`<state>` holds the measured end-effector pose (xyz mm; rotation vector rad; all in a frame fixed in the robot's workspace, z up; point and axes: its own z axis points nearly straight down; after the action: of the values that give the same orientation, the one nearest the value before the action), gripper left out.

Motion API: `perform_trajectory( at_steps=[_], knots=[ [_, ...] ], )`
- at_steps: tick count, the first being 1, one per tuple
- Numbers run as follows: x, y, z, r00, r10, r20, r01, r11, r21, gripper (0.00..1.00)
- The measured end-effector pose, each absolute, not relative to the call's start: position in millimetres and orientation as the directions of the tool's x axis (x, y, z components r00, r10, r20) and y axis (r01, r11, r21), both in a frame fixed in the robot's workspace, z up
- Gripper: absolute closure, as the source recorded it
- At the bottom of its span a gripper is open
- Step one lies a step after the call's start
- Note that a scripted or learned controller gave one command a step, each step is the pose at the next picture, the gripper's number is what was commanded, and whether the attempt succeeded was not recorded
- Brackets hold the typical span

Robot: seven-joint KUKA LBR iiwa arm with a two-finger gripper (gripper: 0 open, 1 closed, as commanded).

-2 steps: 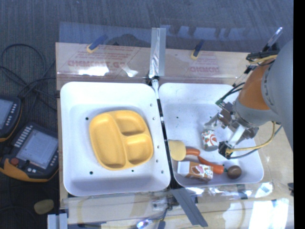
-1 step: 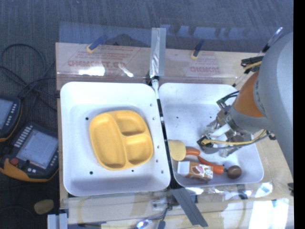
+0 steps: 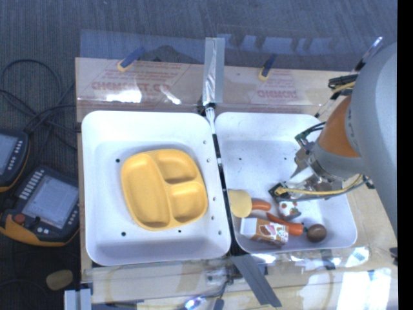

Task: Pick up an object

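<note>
We note the grey arm with its orange band (image 3: pixel 335 137) reaching in from the right over the right-hand shallow white bin (image 3: pixel 258 141). Its pincer (image 3: pixel 287 191) sits low near the bin's front half, wrapped in yellow cabling; whether it is spread or pressed together we cannot tell, and nothing can be seen between its tips.

The candidate objects lie clustered at the bin's front edge. A small red-and-white toy piece (image 3: pixel 288 208) is just beside the pincer, on the side toward the bin's front. A slim orange-red carrot-like stick (image 3: pixel 287 225) lies beyond it, its long axis running roughly left to right along the front wall. A brown-and-white printed packet (image 3: pixel 268 232) touches the stick's left end, a dark brown round ball (image 3: pixel 315 232) sits at its right end, and a pale yellow round disc (image 3: pixel 239 203) rests near the dividing wall, with a short orange sausage-like piece (image 3: pixel 260 205) beside it.

The left-hand white bin (image 3: pixel 103 173) holds a yellow three-compartment plastic tray (image 3: pixel 164 187), well apart from the arm.

Judgement: the nearest target is the red-and-white piece; the coming move likely calls for a short shift toward the front wall and a descent.
</note>
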<state>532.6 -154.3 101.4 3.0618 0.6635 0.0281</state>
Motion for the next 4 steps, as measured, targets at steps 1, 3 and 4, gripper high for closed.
perform_trajectory(
  at_steps=[1,3,4],
  knots=[
    [600.3,-137,123,0.938,0.345,-0.006,0.345,-0.938,0.0,1.0],
    [657.3,-185,209,0.968,0.251,-0.005,0.251,-0.968,0.002,1.0],
    [653.8,-136,203,0.979,0.205,-0.007,0.205,-0.979,0.001,1.0]
  ],
)
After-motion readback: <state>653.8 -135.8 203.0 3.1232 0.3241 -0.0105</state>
